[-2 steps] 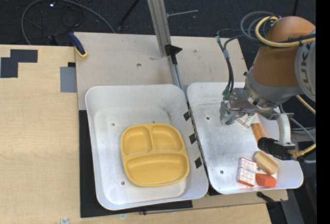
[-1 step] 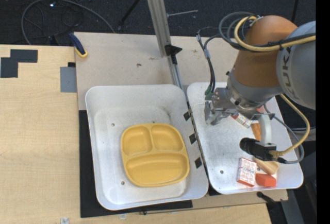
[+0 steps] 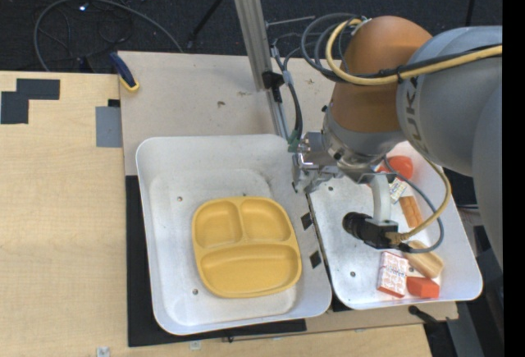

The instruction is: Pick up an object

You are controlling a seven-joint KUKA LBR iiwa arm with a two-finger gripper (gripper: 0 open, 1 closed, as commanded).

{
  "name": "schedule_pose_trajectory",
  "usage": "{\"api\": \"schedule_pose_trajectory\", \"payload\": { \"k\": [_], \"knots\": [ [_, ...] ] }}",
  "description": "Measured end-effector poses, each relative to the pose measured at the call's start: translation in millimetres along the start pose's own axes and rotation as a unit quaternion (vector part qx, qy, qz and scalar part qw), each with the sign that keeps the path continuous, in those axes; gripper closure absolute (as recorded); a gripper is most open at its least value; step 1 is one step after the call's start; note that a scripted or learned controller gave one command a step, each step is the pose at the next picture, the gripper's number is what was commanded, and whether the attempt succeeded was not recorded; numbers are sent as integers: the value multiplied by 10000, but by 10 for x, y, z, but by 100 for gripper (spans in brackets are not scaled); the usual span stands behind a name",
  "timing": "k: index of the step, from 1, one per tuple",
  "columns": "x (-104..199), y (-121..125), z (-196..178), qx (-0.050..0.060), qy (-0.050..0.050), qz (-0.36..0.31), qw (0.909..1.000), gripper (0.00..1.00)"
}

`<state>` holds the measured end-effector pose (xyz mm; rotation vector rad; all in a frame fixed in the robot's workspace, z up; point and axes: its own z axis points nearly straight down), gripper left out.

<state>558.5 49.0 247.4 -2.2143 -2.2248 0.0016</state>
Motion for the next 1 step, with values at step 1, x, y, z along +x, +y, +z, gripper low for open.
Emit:
{"api": "schedule_pose_trajectory", "payload": {
  "k": [1],
  "knots": [
    [440, 82, 107, 1, -5, 1, 10000, 100]
  ]
}}
